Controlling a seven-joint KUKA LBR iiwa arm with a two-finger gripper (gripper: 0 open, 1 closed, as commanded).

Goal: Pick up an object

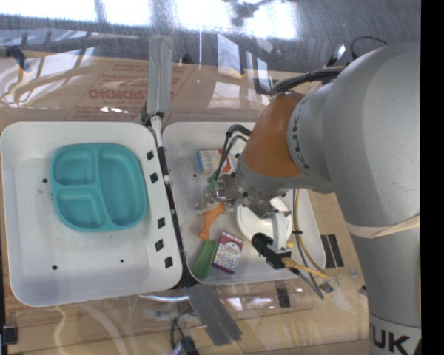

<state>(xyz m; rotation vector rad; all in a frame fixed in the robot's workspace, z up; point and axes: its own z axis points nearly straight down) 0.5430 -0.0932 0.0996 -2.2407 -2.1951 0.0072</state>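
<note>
The right bin (179,140) holds several small objects. A small pale box (206,159) lies near its far side. An orange carrot-like piece (210,220) and a green piece (204,257) lie by the divider. A pink-and-white carton (229,252) sits near the front, and a white round object (257,220) lies partly under the arm. My gripper (219,191) hangs low over the middle of this bin, just above the orange piece. The wrist hides much of it.
The left bin (22,257) holds a teal divided tray (98,186). The grey arm with its orange band (275,146) covers the right side of the right bin. Cables (303,261) trail over the bin's front right corner. Cardboard (118,87) lies behind both bins.
</note>
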